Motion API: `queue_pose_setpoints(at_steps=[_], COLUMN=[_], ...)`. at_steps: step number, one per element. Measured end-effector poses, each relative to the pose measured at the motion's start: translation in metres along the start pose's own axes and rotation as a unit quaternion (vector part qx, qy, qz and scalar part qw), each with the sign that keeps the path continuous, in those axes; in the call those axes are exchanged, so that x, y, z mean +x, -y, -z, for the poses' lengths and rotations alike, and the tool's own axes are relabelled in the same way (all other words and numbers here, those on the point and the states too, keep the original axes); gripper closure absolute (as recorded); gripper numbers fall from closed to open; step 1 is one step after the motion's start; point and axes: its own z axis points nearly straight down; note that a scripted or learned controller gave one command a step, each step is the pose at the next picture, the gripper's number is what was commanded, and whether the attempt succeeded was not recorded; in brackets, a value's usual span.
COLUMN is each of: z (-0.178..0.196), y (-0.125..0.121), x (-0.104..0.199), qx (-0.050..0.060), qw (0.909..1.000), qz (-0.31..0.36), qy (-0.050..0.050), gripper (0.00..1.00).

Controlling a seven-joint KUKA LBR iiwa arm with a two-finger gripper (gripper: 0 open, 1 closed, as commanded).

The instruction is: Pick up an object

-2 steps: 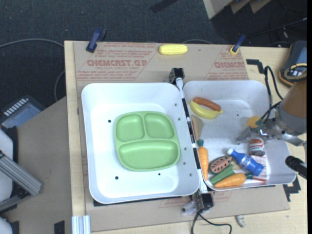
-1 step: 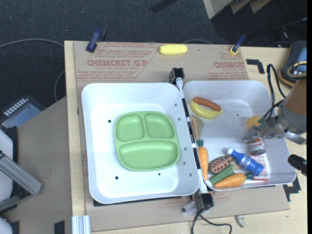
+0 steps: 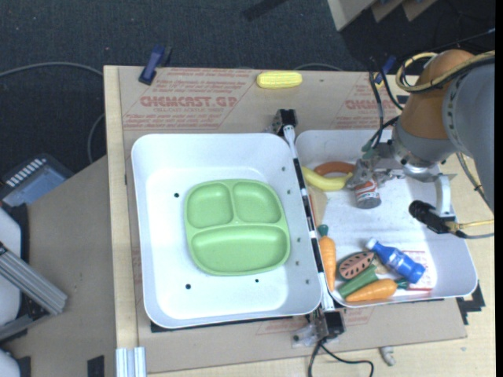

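Two white bins sit side by side on the bench, and the arm (image 3: 440, 93) reaches in from the right over the right bin (image 3: 464, 277). Its gripper (image 3: 369, 175) hangs low over that bin's upper part, right on top of a small tin can (image 3: 366, 195) that lies tilted on the bin floor; whether the fingers are spread or closed on the can, I cannot tell from this angle. Just left of the can, a yellow banana (image 3: 324, 181) and a reddish ring-shaped piece (image 3: 336, 166) crowd the bin's upper left corner, tight against the wall. Down along the bin's lower edge it's busy: an orange carrot (image 3: 327, 254) stands along the left wall, a brown oval toy (image 3: 356, 264) beside it, a blue bottle (image 3: 398, 261) to the right, another carrot (image 3: 372, 291) lying near the bottom rim. Open white floor lies between the can and that cluster. Over in the left bin (image 3: 157, 234), a green divided plate (image 3: 236, 228) rests in the middle, with bare floor all round it. A yellow corn cob (image 3: 279, 79) lies on the board beyond the bins.
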Motion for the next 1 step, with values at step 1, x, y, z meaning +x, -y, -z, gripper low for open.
queue_pose_setpoints(at_steps=[1], z=[0.1011], y=[-0.0045], x=[0.0838], qx=[-0.001], qw=[1.0000], qz=[0.000], qy=[0.000], gripper=[1.00])
